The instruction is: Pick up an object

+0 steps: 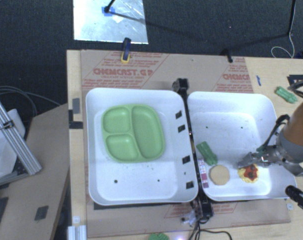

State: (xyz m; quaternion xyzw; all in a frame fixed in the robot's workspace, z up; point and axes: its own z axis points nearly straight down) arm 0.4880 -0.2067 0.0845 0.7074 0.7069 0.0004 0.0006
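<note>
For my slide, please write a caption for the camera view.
Gripper poised over a yellow-red piece in the right bin.

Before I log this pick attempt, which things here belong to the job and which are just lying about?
Job:
- gripper, low in the right bin
- yellow-and-red item beside it
- tan round piece
- green block

Lying about:
- green divided tray in the left bin
- yellow clamp
- foil sheet

Both bins (141, 184) appear as smooth white plastic with a slight gloss. The divided green plate (133, 133) looks matt plastic. A crinkled, shiny foil sheet (110, 14) is seen on dark carpet (31, 34).
</note>
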